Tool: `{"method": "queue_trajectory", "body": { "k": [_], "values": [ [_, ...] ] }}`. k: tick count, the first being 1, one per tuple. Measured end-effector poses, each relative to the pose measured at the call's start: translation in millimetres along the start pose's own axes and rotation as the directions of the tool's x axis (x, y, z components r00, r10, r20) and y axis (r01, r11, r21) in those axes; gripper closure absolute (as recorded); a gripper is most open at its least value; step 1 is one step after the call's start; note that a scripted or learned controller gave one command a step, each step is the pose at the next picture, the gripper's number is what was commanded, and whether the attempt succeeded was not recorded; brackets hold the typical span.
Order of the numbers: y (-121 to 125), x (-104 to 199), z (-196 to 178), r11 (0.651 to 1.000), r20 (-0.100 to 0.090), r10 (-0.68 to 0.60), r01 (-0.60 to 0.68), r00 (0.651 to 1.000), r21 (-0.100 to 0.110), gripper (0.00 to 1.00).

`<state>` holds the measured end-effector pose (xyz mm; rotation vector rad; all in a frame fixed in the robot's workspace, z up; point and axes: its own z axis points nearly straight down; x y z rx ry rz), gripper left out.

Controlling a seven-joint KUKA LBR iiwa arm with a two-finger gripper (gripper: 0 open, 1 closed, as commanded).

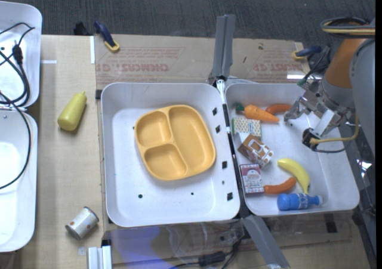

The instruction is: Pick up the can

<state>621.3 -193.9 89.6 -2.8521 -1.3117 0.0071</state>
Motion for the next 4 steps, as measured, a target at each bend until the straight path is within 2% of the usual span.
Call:
{"method": "queue_trajectory", "body": {
  "k": [1, 2, 3, 4],
  "values": [
    [-21.6, -6.6, -0.1, 0.999, 0.0, -0.032, 0.032, 0.999, 0.0, 0.0],
    [22.4, 9.1, 1.3, 0.996, 0.002, 0.079, -0.079, 0.997, 0.032, 0.0],
    [22.4, 9.1, 1.3, 0.996, 0.002, 0.079, -0.079, 0.997, 0.032, 0.0],
    [26.0, 8.8, -6.7, 0.997, 0.002, 0.075, -0.075, 0.997, 0.01, 1.0]
  ]
}}
